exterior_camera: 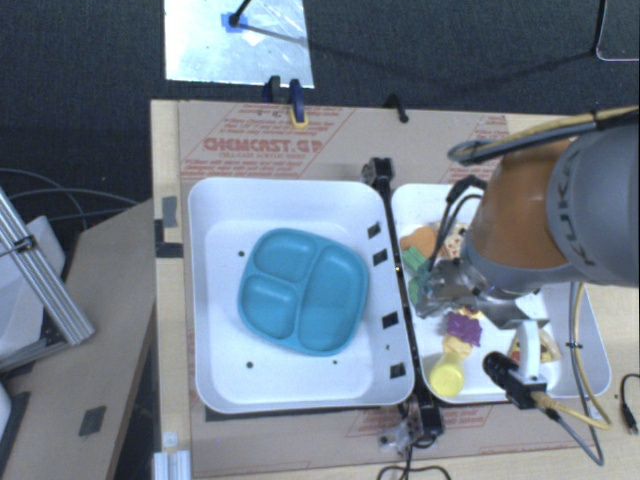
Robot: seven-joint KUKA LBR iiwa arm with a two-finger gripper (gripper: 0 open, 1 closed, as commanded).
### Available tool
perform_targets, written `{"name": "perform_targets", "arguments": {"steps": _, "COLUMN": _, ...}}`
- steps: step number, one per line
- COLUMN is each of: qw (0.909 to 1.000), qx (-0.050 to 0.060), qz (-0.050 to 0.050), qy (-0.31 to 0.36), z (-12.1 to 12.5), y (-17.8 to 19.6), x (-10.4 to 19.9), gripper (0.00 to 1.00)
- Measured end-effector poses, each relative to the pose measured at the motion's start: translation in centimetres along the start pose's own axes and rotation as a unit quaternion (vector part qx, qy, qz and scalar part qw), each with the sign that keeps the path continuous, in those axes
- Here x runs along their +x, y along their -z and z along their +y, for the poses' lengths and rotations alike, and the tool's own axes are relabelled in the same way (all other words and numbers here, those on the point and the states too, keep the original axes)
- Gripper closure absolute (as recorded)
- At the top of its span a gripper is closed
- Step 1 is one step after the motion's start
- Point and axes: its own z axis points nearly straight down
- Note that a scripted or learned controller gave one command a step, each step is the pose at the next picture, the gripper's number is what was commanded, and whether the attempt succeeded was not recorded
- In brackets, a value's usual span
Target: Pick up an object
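Observation:
The right bin (598, 368) holds several small toys. An orange piece (420, 240) and a green piece (413, 261) lie near its left wall. Further forward are a purple piece (463, 325) and a yellow piece (447, 373). My gripper (434, 293) hangs low over the bin's left side, between the green and purple pieces. The grey and orange arm (545, 218) above it hides the middle of the bin. I see nothing clearly held.
The left bin (215, 368) carries a blue divided plate (302, 290) in its middle. A black divider with clips (392, 268) runs between the bins. A multicoloured piece (527, 344) lies at the right bin's front right.

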Motion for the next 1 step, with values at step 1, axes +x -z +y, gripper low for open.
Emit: {"name": "perform_targets", "arguments": {"steps": 1, "qw": 1.0000, "qx": -0.005, "qz": 0.002, "qy": 0.006, "z": 10.16, "y": -0.47, "x": 7.47, "gripper": 1.00}}
